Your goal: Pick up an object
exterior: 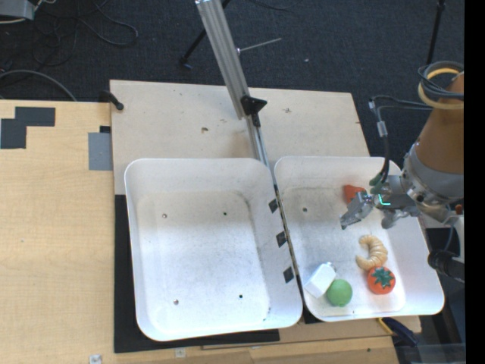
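The right bin (303,174) holds several small items: a red-orange piece (352,192) near the gripper, a curled tan croissant-like piece (372,252), a red tomato (382,280), a green ball (339,293) and a white block (320,279). My gripper (373,212) hangs over the right bin's right half, just right of and below the red-orange piece and above the croissant. Its two fingers (354,214) are spread apart with nothing between them.
The left bin (136,174) lies beside the right one, a divider with black clips (278,222) between them. A slanted metal rail (227,59) rises from behind the bins. Wooden bench surface lies to the left.
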`<state>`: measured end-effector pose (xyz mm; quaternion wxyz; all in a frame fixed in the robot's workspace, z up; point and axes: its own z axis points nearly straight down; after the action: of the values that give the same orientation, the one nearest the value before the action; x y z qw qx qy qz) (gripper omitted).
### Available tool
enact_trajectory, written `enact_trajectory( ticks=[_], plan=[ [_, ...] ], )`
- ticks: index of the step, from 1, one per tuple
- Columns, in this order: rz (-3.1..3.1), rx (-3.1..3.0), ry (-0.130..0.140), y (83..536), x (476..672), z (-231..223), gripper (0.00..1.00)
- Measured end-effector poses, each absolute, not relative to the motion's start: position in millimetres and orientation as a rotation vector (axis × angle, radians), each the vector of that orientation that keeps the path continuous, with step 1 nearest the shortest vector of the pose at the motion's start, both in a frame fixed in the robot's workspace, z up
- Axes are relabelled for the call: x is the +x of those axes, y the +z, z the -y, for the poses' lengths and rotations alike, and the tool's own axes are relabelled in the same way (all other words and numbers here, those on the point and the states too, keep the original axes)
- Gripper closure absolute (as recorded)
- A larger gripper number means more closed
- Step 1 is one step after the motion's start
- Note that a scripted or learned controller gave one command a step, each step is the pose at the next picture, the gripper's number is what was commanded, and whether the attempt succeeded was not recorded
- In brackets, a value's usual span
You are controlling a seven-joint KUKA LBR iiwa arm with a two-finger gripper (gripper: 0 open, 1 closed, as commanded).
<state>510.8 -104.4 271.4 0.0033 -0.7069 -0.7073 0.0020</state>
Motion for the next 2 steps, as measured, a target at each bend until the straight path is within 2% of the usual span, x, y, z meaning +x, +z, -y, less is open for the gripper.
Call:
enact_trajectory(
  ticks=[1,2],
  plan=[
    [2.216,-2.224,0.002,273.4,511.3,105.8,0.00],
    [2.213,-2.219,0.008,220.7,514.8,95.9,0.00]
  ],
)
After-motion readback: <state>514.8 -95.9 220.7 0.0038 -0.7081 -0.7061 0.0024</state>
